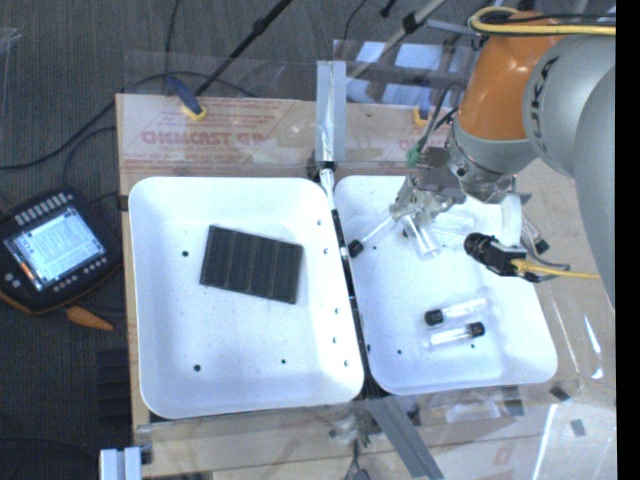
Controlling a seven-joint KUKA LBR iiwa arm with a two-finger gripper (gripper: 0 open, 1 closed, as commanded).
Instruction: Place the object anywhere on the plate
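A bench carries two white bins. Nearest, two clear vials lie at five o'clock in the right bin, awaiting pickup. The dark plate sits mid-left bin. Farthest, at one o'clock, the gripper hovers; whether it grips anything, I cannot tell.

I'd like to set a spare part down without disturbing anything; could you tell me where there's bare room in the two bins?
Left bin: bare floor all round the dark plate, widest between it and the front rim. Right bin: free along the divider side, left of the two vials. The back is crowded by the gripper and cable.
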